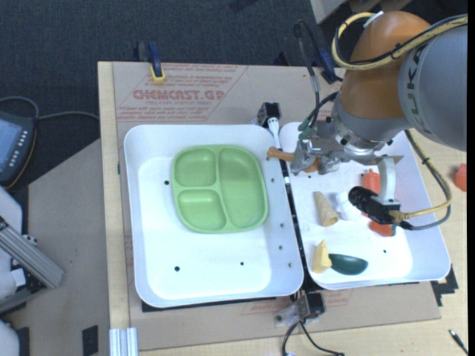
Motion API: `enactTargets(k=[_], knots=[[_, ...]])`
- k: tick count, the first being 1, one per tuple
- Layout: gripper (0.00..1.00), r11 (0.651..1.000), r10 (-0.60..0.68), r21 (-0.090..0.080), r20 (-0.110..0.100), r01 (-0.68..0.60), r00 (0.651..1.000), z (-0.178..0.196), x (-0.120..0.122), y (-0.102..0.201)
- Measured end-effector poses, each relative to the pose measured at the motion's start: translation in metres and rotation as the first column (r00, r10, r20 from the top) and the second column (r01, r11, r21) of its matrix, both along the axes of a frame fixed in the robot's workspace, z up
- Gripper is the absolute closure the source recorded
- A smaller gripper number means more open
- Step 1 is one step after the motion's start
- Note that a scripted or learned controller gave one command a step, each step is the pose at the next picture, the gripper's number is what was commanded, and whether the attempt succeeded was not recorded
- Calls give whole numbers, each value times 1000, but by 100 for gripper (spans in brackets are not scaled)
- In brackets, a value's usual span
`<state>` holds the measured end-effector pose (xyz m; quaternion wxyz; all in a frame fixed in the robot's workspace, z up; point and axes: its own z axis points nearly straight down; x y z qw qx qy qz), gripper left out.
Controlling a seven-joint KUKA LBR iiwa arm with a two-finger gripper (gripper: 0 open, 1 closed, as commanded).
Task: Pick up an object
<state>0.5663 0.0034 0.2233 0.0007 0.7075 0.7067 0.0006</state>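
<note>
The claw hangs over the right bin's far-left corner. Whether it grips anything, I cannot tell. A green plate lies left of it.

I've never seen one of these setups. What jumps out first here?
Probably the big grey arm with the orange band, reaching in from the right over the right bin. Next, the green divided plate alone in the left bin. Small things lie scattered in the right bin, among them a dark teal piece.
</note>
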Motion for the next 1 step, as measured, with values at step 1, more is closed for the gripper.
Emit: enactTargets(k=[1], knots=[[100,1000,4,1,-1,-4,1000,-3,4,17]])
